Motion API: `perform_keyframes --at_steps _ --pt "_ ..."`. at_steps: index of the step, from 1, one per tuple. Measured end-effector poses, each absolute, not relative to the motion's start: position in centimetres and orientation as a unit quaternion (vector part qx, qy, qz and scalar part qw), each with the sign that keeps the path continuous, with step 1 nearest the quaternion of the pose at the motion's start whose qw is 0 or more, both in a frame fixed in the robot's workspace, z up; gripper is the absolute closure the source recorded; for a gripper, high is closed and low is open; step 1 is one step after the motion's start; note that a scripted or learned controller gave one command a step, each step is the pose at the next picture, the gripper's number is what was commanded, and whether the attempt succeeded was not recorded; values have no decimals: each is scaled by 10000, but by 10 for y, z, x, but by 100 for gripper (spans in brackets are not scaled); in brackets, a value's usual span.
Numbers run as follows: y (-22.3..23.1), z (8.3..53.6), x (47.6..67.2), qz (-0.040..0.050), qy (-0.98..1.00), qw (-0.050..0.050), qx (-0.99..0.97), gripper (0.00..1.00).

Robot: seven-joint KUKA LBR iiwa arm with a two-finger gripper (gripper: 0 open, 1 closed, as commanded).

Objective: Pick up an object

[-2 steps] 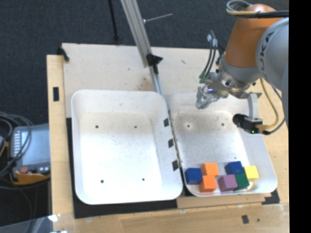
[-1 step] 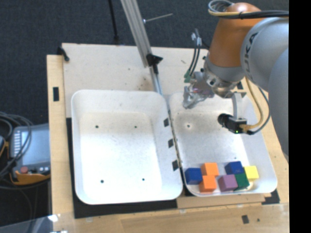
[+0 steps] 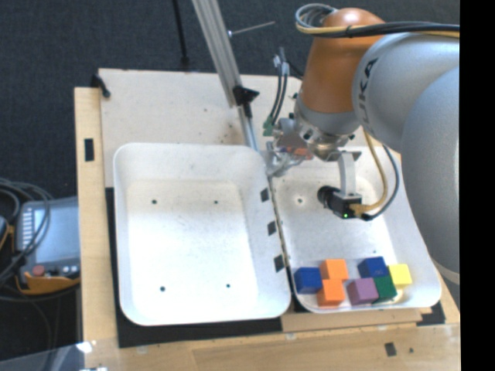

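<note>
Blocks are sitting nearest the camera, clustered along the near edge of the right bin (image 3: 309, 207): a blue block (image 3: 308, 279) at the left, an orange block (image 3: 334, 280) touching it, a purple block (image 3: 361, 291), a green block (image 3: 385, 287), a second blue block (image 3: 373, 267) just behind those, and a yellow block (image 3: 400, 274) at the right end. All six are lying on the bin floor, none lifted.

I am reading part of the letters "KUKA" running down the grey shell of my arm (image 3: 402, 83), beside the orange band.

I am hanging my gripper (image 3: 288, 154) over the far left corner of the right bin, close to the divide between the bins and well apart from the blocks. Whether it is open or closed, I cannot tell from this angle.

Dark specks are dotting the floor of the left bin (image 3: 193, 230).
</note>
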State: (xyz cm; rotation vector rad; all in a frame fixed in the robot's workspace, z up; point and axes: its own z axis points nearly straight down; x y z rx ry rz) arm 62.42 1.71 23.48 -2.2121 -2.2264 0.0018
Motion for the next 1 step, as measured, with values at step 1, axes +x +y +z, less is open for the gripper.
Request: perform_keyframes --at_steps 1 --pt "60 237 632 -10 -7094 -2 -7048 100"
